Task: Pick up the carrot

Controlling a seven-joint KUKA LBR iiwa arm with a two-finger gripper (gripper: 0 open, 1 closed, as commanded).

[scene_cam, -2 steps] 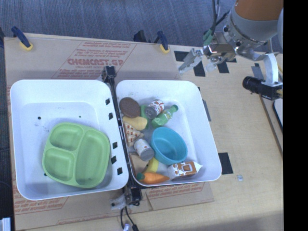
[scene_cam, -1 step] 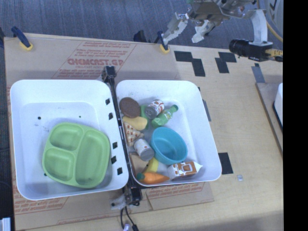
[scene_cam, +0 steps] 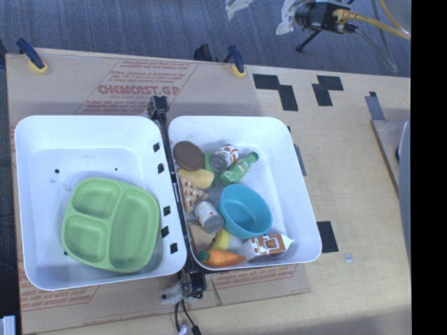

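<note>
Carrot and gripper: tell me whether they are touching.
Apart. The camera view shows the gripper up at the top, beyond the bins, while the carrot lies at the right bin's near edge, bench between them.

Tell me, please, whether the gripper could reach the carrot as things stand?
Probably yes. The carrot lies on top in the right bin's near corner, uncovered from above. The gripper hangs beyond the bench. A banana and a small carton press close, leaving little room beside it.

The scene is evenly and brightly lit; soft shadows are cast, the picture is slightly blurred, mild glare is seen on the white bins (scene_cam: 42,145).
</note>
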